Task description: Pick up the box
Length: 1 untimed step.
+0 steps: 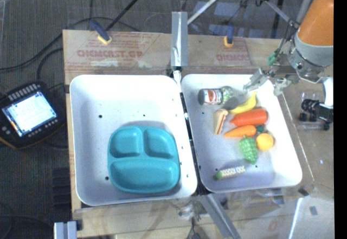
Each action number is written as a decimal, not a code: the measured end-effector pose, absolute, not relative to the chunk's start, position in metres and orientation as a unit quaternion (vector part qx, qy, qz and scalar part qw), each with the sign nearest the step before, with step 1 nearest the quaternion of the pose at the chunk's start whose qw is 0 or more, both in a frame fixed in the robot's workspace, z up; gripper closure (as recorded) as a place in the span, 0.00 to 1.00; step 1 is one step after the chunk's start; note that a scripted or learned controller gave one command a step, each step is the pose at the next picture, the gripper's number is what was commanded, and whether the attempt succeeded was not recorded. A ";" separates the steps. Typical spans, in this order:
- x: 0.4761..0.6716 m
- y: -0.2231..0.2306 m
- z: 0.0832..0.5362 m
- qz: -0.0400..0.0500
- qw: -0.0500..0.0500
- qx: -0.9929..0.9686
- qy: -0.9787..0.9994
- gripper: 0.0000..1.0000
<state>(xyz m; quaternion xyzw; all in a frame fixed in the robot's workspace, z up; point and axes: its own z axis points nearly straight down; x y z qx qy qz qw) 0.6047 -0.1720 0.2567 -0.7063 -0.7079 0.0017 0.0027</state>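
Note:
A slim, flat box (231,172) with dark lettering and a green end lies near the front wall of the right bin (290,170). My gripper (267,82) hangs over the bin's back right corner, well behind the box and apart from it. Its two fingers (255,81) are spread and open, with nothing between them. The arm's orange band (320,15) rises at the upper right.
Between gripper and box lie a small can (212,96), a banana (246,105), two carrots (250,117), a bread-like piece (220,121), a yellow fruit (265,141) and a green item (248,150). The left bin (87,102) holds a teal divided tray (143,157).

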 end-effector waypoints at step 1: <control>0.636 -0.109 0.167 0.001 0.003 -0.616 -0.788 0.00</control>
